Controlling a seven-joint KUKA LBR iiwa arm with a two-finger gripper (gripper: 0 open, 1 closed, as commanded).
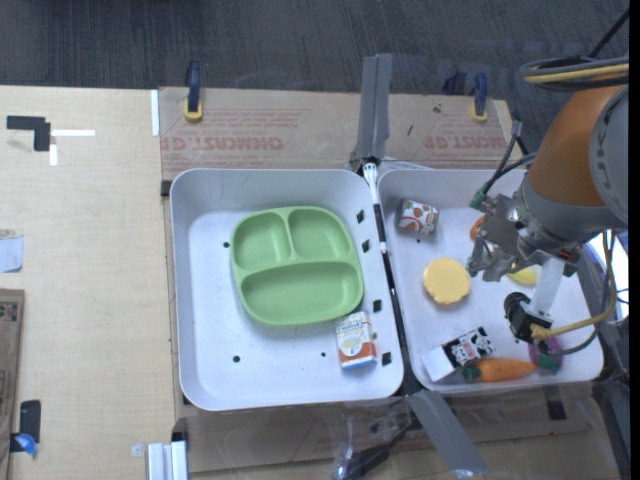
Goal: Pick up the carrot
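Note:
The carrot (503, 370), orange with a green top, lies along the front wall of the right bin (404, 298). It rests between a black-and-white carton (464, 352) and a purple item (549, 349). My gripper (490, 260) hangs over the middle right of that bin, well behind the carrot and apart from it. The gripper sits just right of a round yellow piece (446, 280). Nothing shows in its grasp.
A small printed can (418, 217) stands at the back of the right bin, and a yellow item (521, 276) lies partly under the wrist. The left bin (190, 298) holds a green divided plate (297, 265) and a small carton (355, 341).

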